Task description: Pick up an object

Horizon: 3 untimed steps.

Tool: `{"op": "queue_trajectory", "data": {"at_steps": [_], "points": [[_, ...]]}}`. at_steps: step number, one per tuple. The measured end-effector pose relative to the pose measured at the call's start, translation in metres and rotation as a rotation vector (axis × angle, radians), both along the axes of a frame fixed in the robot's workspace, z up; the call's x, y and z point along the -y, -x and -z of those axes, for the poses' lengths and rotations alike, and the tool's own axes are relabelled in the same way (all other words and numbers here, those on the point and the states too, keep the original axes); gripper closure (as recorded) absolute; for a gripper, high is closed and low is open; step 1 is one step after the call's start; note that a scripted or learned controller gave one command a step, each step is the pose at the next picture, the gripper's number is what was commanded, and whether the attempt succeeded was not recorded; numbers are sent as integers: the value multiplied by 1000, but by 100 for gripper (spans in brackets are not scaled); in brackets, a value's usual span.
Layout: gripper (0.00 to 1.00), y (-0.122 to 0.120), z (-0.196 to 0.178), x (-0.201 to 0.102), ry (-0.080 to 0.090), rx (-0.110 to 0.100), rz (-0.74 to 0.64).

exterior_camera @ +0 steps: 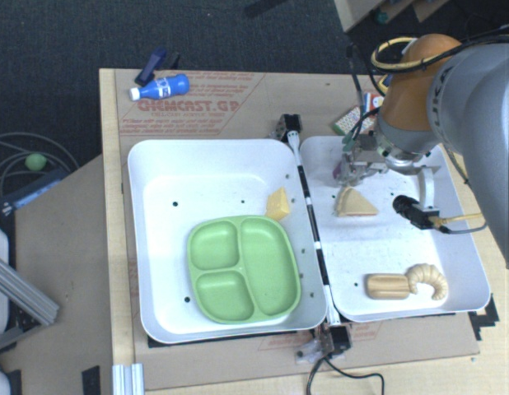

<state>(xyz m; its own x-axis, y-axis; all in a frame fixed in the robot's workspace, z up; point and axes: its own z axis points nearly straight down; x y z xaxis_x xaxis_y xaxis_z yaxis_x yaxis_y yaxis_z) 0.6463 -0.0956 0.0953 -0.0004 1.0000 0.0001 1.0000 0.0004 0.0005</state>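
My gripper [352, 171] hangs low over the back left part of the right bin [452, 299], reaching in from the right under the orange band. Directly in front of it lies a tan wedge-shaped piece [354, 204], and the gripper's tip is right at the wedge's pointed top. Whether they touch cannot be made out. A tan roll [385, 285] and a pale croissant [427, 278] lie together near the right bin's front edge. In the left bin [156, 179], a small yellow wedge [277, 204] rests beside a green divided plate [241, 267].
A blue and white bottle [160, 87] lies on the bench behind the left bin. A black clamp [288, 126] sits at the back where the bins meet. A black fitting with a cable [413, 210] hangs from the arm over the right bin.
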Motion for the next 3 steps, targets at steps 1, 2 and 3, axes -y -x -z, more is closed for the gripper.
{"op": "queue_trajectory", "data": {"at_steps": [1,2,3], "points": [[0,0,0,0,0,-1,0],[0,22,10,-2,0,-2,2],[0,-18,10,15,0,0,0]]}}
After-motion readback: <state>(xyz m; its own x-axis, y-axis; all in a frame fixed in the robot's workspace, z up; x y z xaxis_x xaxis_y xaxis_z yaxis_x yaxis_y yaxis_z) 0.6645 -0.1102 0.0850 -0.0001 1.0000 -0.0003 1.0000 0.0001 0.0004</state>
